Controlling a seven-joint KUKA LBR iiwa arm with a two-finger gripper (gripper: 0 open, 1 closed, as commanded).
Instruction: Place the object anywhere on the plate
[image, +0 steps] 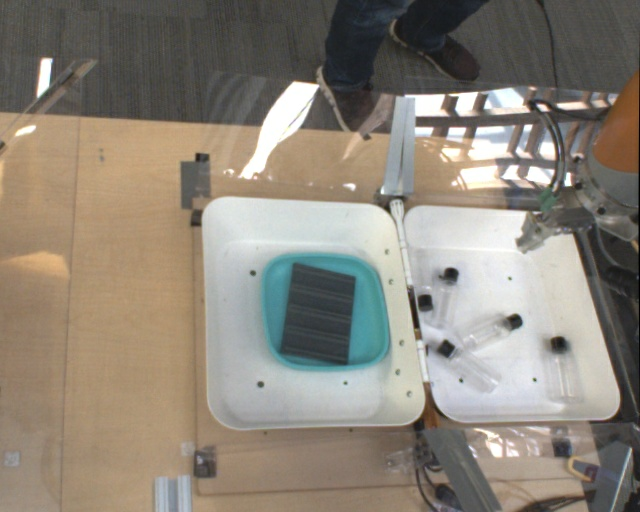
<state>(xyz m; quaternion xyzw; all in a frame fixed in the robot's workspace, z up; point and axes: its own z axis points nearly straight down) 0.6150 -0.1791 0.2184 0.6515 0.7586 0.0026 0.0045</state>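
My gripper (530, 236): above the far right corner of the right bin (590, 400), nothing seen between the fingers; whether they stand apart or together I cannot tell. Arm: grey, orange band, entering from the right. Right bin contents: clear vials with black caps (490, 333), scattered, lying flat. Left bin (230, 390): teal plate (375, 320) at centre. Dark ribbed block (319, 313): lying flat on the plate, well apart from my gripper.

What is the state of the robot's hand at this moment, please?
Hand: over the top right of the right bin, nothing visibly held; open or closed cannot be told.
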